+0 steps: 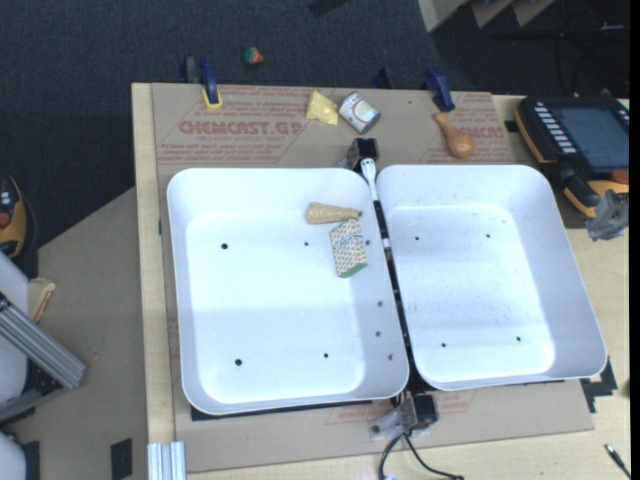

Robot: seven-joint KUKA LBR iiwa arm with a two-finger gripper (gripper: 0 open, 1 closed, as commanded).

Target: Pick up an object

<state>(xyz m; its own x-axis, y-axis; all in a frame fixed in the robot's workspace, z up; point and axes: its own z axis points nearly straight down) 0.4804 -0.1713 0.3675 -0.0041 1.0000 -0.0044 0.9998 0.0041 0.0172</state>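
Note:
Two objects lie in the left bin [200, 298] near its far right corner. One is a tan cone-shaped piece [331, 213] lying on its side. Just below it rests a small green-and-white patterned packet [348, 247], close to the divide between the bins. The right bin [560, 298] stands beside it.
On the bench beyond the bins lie a yellow wedge [321, 109], a small white box [359, 112] and a wooden piece [455, 136]. Blue clamps [209, 81] hold the board at the far edge. A black tablet-like pendant [580, 138] sits at the far right.

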